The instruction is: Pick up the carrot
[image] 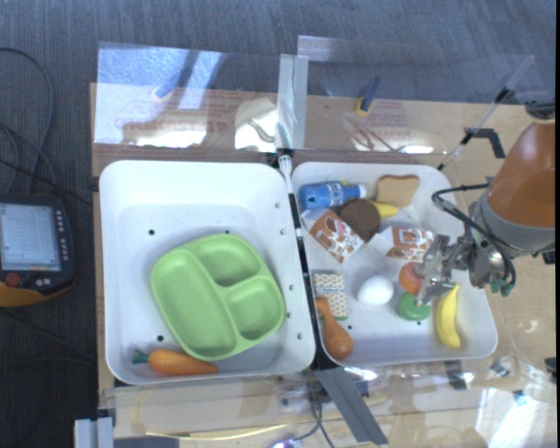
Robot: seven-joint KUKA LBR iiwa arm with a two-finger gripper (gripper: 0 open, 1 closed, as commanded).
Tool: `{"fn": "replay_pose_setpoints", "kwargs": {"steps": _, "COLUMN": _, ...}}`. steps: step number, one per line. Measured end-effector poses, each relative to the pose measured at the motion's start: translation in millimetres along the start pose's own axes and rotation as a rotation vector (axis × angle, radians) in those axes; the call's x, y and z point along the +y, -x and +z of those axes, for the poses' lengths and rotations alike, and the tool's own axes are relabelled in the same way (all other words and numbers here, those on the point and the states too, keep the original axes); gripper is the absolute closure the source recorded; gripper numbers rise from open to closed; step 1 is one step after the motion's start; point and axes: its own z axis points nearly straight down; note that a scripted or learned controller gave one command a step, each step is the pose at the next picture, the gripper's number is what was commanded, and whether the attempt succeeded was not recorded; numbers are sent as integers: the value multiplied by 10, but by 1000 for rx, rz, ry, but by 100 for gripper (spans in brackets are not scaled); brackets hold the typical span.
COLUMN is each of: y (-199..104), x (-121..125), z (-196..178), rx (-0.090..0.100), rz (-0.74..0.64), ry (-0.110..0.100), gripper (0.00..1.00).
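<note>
Hovering gripper: I saw the gripper (436,273) low over the right bin (476,343), at about 3 o'clock of that bin's centre, among the items there; I could not tell how it was set, as the picture blurred there.
Nearest things: just under and beside it sat a small orange-red item on a green disc (413,308), with a banana (447,316) at its 5 o'clock and a white egg (375,291) at its 8 o'clock.
Further out: a printed packet (410,243) lay at its 11 o'clock, and a blue bottle (329,195) and a bread slice (397,189) lay toward 12 o'clock of the bin.
Carrot: the carrot (175,363) lay in the left bin (131,203), well apart from the gripper, at about 7 o'clock of that bin, flat along the front wall, touching or just beside the rim of the green divided plate (217,294).
Handling, my judgement: it looked like a light, stiff plastic toy, smooth and tapered, so likely to slip or roll.
Where to grip, my judgement: I would have taken it across the thick middle, near the green-topped end at 9 o'clock, with the fingers spanning its width; the plate rim and bin wall left little room.
</note>
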Motion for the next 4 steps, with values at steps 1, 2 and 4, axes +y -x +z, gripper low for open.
{"fn": "replay_pose_setpoints", "kwargs": {"steps": 1, "y": 613, "x": 156, "z": -1302, "rx": -10, "rz": 102, "ry": 2, "gripper": 100}}
{"fn": "replay_pose_setpoints", "kwargs": {"steps": 2, "y": -346, "x": 501, "z": -366, "rx": 7, "rz": 358, "ry": 1, "gripper": 100}}
{"fn": "replay_pose_setpoints", "kwargs": {"steps": 4, "y": -320, "x": 521, "z": -557, "rx": 2, "rz": 354, "ry": 2, "gripper": 100}}
